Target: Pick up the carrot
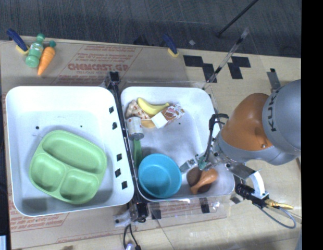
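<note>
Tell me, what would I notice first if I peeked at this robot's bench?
Probably the big grey and orange arm reaching in from the right, its gripper low in the right bin beside a bright blue bowl. Next, the green divided plate in the left bin. A small carrot lies outside the bins, at the top left.

Pincer point(201, 165) boxed in: blue bowl point(159, 175) close left, bin wall point(218, 139) right, brown lump point(194, 177) beneath. Open bin floor ahead toward banana point(151, 107). Far-left bin: green tray point(67, 165).
</note>
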`<action>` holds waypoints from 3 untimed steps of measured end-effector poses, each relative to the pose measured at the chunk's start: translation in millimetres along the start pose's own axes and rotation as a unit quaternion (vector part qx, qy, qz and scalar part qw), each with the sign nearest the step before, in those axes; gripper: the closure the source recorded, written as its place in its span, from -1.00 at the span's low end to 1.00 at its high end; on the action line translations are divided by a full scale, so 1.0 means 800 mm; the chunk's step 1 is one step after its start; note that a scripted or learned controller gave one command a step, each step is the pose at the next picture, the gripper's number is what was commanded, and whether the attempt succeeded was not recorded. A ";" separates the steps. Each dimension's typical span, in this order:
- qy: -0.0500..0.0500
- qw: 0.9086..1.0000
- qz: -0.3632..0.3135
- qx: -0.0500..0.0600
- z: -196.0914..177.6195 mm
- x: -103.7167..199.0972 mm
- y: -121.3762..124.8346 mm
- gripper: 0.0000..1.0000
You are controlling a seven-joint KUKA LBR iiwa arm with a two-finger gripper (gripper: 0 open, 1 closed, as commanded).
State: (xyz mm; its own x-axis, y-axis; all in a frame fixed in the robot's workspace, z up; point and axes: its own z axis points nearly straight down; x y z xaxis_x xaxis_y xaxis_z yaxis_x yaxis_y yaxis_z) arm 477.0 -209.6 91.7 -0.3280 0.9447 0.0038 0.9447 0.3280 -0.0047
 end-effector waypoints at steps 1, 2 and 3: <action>0.000 1.000 -0.005 0.000 -0.013 0.000 0.002 1.00; -0.003 0.998 0.057 -0.003 -0.143 0.023 0.072 1.00; -0.002 0.998 0.059 0.000 -0.139 0.023 0.069 -1.00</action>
State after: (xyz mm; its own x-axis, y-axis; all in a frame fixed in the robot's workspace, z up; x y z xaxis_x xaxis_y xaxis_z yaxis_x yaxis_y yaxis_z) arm 524.0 -174.4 203.0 -0.2148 0.9767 -0.0002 0.9766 0.2148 -0.0056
